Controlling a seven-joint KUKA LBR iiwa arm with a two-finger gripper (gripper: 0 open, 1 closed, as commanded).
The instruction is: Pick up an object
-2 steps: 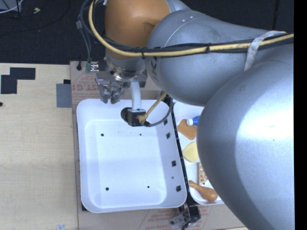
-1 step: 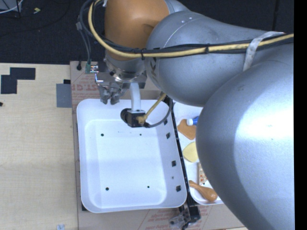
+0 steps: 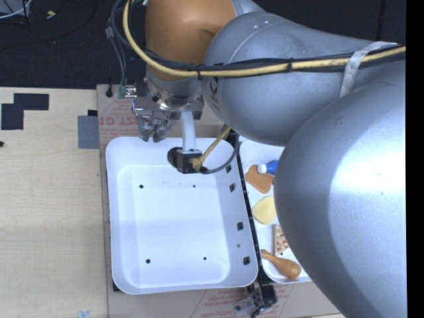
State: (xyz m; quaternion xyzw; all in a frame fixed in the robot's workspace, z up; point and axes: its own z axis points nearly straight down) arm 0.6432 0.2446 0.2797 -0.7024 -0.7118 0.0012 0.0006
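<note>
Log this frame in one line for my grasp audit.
gripper: over left bin far rim | holding: nothing seen | right bin: wooden spoon, other items

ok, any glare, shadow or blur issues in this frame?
Camera view: glare blows out the arm shell; soft shadow across the left bin floor; gripper slightly soft near the bin's far rim; arm hides most of the right bin.

Red printed lettering showing on cardboard sheet (image 3: pixel 114 114) under left bin (image 3: pixel 126 244), upside down, too partial for reading. More red print peeking out at sheet's bottom edge, also illegible. Nothing else bearing readable text.
</note>
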